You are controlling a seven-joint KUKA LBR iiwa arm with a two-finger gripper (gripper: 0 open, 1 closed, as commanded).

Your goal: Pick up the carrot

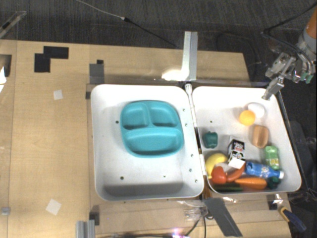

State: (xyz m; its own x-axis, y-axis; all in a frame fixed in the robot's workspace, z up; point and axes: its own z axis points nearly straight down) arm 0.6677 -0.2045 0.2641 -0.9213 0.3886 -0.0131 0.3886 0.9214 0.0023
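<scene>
Lying flat along the near wall of the right bin (292, 148), the carrot (251, 183) sat at about six o'clock in that bin, its length running across the view. It was wedged into the pile, probably because everything had slid toward that low corner: a blue bottle (262, 170) pressed along its far side, a dark green vegetable (229, 187) ran beside it toward the wall, and a red piece (219, 175) with a yellow fruit (215, 161) crowded its eight o'clock end. A green can (271, 156) stood at its two o'clock. That crowding, by my reckoning, left little room for a clean grab.

Further out, a small boxed item (237, 149), a green pepper (210, 139), a bread roll (260, 135) and an orange ball (247, 117) by a white disc (257, 108) were spread apart toward twelve o'clock. The left bin (106, 148) carried a teal divided plate (150, 128).

Up at one o'clock, beyond the rim over the desk (44, 148), the gripper (274, 89) hung well apart from the carrot. Whether its fingers were apart or together I could not tell.
</scene>
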